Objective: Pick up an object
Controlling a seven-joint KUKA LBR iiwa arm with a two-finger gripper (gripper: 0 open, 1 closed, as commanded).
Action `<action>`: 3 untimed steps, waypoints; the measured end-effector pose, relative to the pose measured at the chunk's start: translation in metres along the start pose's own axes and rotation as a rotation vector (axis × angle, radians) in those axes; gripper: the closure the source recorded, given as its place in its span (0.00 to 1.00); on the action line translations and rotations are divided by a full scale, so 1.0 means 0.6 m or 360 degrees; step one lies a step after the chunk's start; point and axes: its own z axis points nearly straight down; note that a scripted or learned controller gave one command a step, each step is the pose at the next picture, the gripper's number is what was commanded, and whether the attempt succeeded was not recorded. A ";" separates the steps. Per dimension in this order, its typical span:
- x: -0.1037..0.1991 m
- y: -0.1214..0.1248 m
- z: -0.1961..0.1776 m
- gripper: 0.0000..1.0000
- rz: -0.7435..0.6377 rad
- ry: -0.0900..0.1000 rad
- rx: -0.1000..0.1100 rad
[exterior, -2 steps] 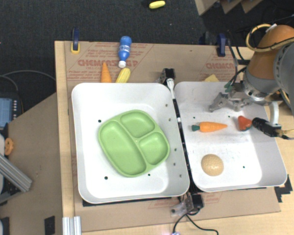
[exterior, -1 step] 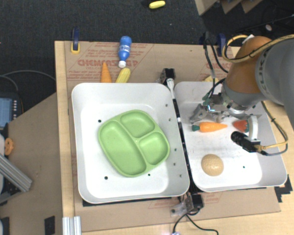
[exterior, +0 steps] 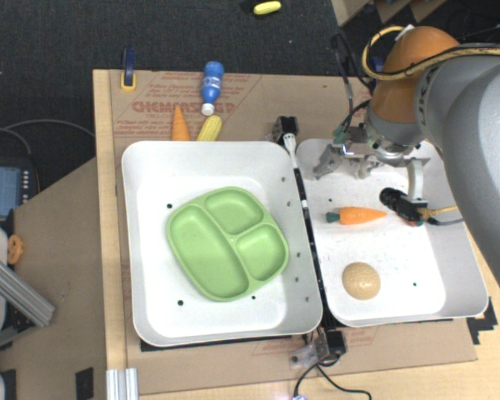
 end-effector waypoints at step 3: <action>-0.006 -0.160 -0.017 1.00 0.0006 0.0002 0.0009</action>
